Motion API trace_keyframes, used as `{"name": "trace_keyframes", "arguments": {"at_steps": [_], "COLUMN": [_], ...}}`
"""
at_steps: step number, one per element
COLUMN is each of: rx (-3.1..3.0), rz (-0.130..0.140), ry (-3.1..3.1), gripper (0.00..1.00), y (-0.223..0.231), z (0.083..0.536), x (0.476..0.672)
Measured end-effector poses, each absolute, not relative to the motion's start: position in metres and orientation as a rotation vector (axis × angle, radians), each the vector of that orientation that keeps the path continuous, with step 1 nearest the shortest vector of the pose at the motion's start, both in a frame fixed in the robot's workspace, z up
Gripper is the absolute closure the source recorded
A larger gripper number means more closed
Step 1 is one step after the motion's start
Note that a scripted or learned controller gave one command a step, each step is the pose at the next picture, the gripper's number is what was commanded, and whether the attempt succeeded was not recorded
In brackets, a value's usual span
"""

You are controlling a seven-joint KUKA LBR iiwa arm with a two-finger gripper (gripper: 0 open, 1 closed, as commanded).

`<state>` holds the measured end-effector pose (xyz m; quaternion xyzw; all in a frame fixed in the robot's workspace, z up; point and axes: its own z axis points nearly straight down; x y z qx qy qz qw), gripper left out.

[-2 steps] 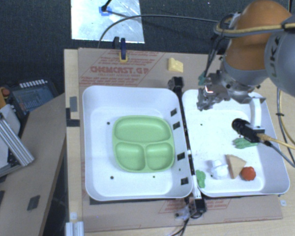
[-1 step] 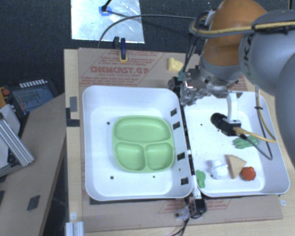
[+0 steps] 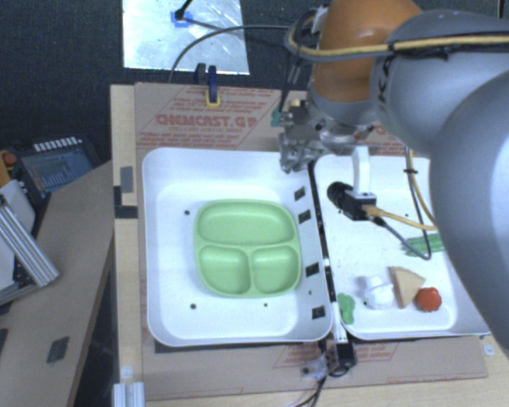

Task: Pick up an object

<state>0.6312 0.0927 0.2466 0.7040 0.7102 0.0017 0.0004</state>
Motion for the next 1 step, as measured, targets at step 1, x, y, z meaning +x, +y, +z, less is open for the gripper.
{"name": "trace_keyframes", "arguments": {"at_steps": [1], "rx": [2.215], "rz": [0.002], "ry": [2.226], "gripper": [0.0], "y": [0.0897], "z": [0.2468], "x": [0.6305]}}
